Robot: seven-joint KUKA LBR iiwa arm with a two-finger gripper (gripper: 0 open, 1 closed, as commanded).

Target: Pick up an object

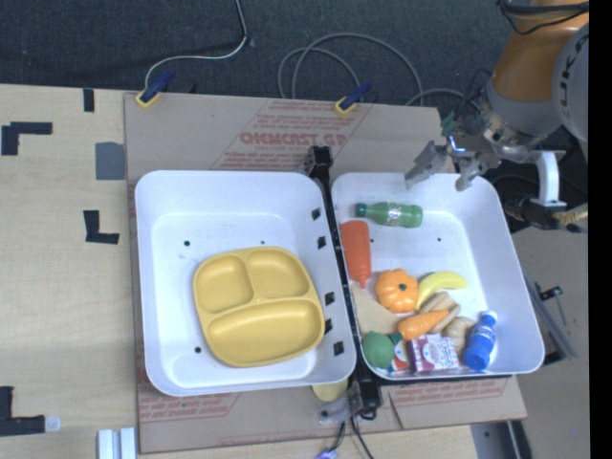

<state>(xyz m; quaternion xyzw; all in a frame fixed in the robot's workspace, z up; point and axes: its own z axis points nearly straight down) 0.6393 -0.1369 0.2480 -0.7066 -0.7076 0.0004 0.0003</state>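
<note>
A wooden bench (57, 285) seen from above at a slant carries two shallow white bins side by side. The left bin (163, 208) holds one yellow divided plate (258, 306), lying toward its lower half. The right bin (502, 247) holds all the small things, so whatever is picked up will come from there.

The grey arm (540, 55) with its orange band enters from the frame's 2 o'clock corner. Its gripper (445, 170) hangs over the far rim of the right bin, at about 12 o'clock of that bin. The two fingers are spread apart with nothing between them.

The nearest thing is a green bottle (389, 214), lying on its side just below the gripper, at roughly 7 o'clock from it. Its long axis runs from 9 o'clock to 3 o'clock, with the cap end toward 9. A grasp would probably go best with the fingers closing across that axis.

Farther off, an orange cylinder (357, 251) lies along the bin's left wall, its length running 12 to 6. The rest sit crowded in the near half of the bin: a small pumpkin (397, 290), a banana (442, 283), a carrot (423, 323), a blue bottle (479, 341), a red and white carton (435, 355) and a green round fruit (379, 350). These lie well apart from the gripper, toward 6 o'clock, and many touch one another.
</note>
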